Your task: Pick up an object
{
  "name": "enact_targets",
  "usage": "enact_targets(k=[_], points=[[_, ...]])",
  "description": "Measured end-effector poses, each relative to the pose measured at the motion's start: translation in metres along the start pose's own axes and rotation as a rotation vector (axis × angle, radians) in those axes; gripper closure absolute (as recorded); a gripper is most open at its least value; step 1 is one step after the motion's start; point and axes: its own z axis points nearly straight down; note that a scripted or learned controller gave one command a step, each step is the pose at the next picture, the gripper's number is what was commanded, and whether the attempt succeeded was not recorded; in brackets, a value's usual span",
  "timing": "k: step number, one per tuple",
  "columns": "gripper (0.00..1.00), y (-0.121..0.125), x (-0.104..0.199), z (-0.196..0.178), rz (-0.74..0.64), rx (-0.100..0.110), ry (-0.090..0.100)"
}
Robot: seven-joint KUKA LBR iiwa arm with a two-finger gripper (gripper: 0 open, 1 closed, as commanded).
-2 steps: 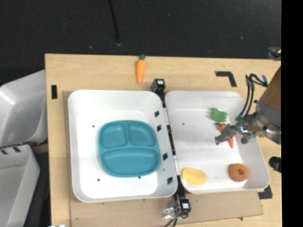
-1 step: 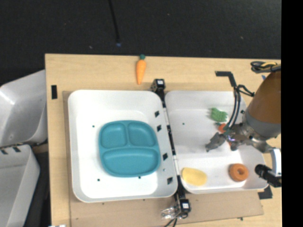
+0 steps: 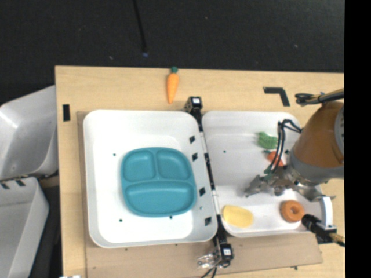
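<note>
My gripper point(image 3: 262, 185) hangs low over the right bin point(image 3: 232, 133), near its middle, on the grey arm with the orange band point(image 3: 319, 138). A yellow lemon-shaped object point(image 3: 237, 216) lies at the bin's front left, just below and left of the gripper. At the front right sits an orange ring-shaped object point(image 3: 292, 211). A green leafy object point(image 3: 268, 139) lies further back, and a small red-orange piece point(image 3: 273, 157) just below it is partly hidden by the arm's cables. I see nothing held in the gripper.
The left bin point(image 3: 98, 155) holds a teal divided plate point(image 3: 157, 181). A toy carrot point(image 3: 172, 86) lies on the wooden bench behind the bins. Black clips point(image 3: 203, 172) line the divide between the bins. A white object point(image 3: 23, 138) stands off the bench's left edge.
</note>
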Motion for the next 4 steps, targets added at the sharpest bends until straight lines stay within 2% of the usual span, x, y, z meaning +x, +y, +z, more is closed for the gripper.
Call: enact_targets(k=[1,2,3,4], points=[[1.00,0.002,-0.001,-0.013,0.005,-0.006,0.000],[1.00,0.003,-0.004,-0.078,-0.003,-0.012,-0.003],[1.00,0.004,-0.006,-0.088,-0.003,-0.006,-0.001],[1.00,0.013,0.044,-0.105,-0.008,-0.008,0.001]])
